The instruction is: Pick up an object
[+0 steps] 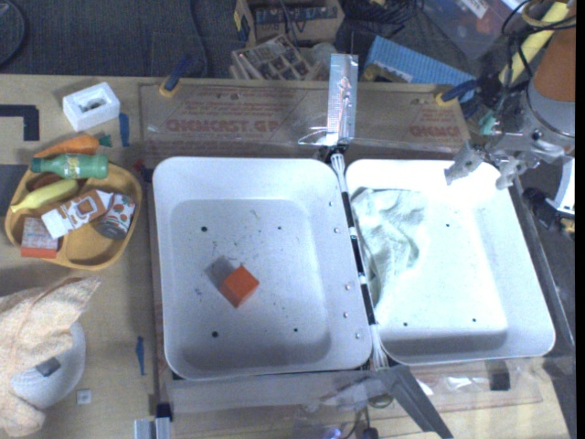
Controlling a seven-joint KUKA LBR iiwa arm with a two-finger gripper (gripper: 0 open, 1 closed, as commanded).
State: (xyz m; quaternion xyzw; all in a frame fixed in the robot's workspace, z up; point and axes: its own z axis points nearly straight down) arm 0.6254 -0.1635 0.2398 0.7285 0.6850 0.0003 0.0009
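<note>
An orange block point(240, 285) lies in the left bin point(183, 199), a little below its middle. A crumpled pale green cloth point(388, 231) is bunched against the left wall of the right bin point(512, 273). My gripper point(482, 166) hangs over the far right corner of the right bin, with two light fingers spread apart and nothing between them. It is well away from the cloth and far from the block.
A divider ridge point(356, 254) runs between the two bins. A wooden bowl point(73, 222) of toy food sits at the left of the bench, with a beige cloth point(46, 327) below it. A clear panel point(274, 117) stands behind the bins.
</note>
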